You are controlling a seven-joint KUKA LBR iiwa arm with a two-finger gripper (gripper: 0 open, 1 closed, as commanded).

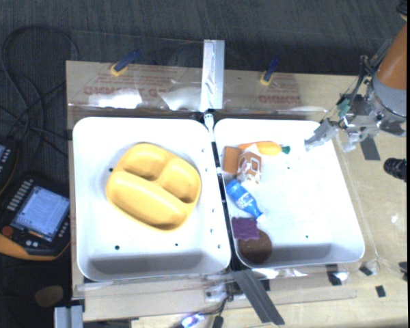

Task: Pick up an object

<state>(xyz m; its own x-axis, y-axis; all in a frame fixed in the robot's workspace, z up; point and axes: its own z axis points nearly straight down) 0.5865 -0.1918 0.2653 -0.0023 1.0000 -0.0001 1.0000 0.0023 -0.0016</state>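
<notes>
Arm: grey with an orange band, reaching in at the right edge of the bench.
Gripper: above the far right corner of the right bin, nothing between its fingers; whether it is released or clenched cannot be told (the tips are too small to read).
Left bin: holds one large yellow bun-shaped object, lying near its middle.
Right bin, left wall: a cluster of small things lies against it, well apart from the gripper.
Cluster, far to near: an orange carrot-like toy, a brown and white carton, a blue packet, a purple piece, a dark brown round object (in the near left corner).
</notes>
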